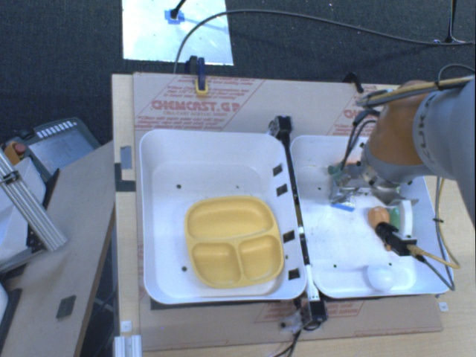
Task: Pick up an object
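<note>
Item 1, gripper point(343, 192): I see it low over the right bin point(327, 251); I cannot tell whether it is spread or pressed together.
Item 2, blue scrap point(343, 207): just below the gripper.
Item 3, orange lump point(379, 216): near the gripper, towards the right.
Item 4, white ball point(381, 277): well apart from the gripper, at the bin's near edge.
Item 5, yellow divided plate point(234, 240): far left of the gripper, in the left bin point(171, 169).

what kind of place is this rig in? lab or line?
Most likely a robotics lab bench for grasping trials, not a production line: a grey arm reaches over two white bins, a yellow divided tray lies in one, and the base sheet, printed CHEMCAST GP, looks makeshift.
</note>
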{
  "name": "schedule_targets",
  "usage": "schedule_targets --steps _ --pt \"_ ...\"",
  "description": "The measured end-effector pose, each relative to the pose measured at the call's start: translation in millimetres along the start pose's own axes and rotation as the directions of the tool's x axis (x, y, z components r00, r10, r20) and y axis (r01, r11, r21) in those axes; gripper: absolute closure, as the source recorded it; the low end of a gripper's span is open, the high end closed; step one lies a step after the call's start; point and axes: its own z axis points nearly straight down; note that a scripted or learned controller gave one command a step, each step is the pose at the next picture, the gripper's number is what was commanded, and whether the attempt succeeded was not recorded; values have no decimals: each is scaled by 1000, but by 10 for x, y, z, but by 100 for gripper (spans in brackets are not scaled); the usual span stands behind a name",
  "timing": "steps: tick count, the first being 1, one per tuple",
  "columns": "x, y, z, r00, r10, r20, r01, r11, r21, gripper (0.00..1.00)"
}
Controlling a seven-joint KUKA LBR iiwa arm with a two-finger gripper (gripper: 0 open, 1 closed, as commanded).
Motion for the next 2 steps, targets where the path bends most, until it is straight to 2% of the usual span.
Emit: schedule_targets --steps 1,2 --pt "-5 4 -644 1000 -2 -1 2 1000 11 100" --pt "-9 32 -1187 1000 -3 -1 3 1000 11 100"
